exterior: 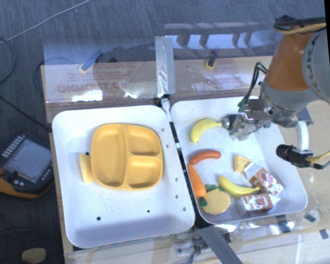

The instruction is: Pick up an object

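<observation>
Arm (300, 57) cut off at right.

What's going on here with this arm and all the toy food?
A robot arm reaches in from the right over the right-hand bin, which holds toy food: two bananas, a red sausage, a carrot, a cookie and small cartons. Its gripper sits low beside the upper banana, with nothing seen between its fingers. The left bin holds a yellow divided plate.
</observation>
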Controlling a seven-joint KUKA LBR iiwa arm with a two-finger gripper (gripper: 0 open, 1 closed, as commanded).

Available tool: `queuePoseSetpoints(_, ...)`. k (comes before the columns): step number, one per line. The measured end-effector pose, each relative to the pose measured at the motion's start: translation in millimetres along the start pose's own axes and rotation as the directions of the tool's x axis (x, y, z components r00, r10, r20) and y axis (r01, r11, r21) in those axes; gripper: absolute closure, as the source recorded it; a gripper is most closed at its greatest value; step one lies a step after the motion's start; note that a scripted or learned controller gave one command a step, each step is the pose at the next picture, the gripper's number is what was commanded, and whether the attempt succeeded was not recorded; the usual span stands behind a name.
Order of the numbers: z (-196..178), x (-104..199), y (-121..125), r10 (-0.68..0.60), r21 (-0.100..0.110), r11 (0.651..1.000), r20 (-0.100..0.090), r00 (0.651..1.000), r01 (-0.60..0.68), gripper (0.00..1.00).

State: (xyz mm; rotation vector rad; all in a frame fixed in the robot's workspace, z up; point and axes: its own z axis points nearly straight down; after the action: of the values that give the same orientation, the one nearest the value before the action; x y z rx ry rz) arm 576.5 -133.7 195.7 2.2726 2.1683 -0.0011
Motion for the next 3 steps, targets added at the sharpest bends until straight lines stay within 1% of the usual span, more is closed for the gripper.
queuePoseSetpoints(1,13.0,48.2,73.1,-0.028,0.003,1.000,0.001,1.000,0.028,1.00)
queuePoseSetpoints(2,12.6,47.6,73.2,-0.027,0.002,1.000,0.002,1.000,0.027,0.00)
queuePoseSetpoints(3,107.2,24.7,93.0,-0.075,-0.008,0.997,0.006,0.997,0.075,0.00)
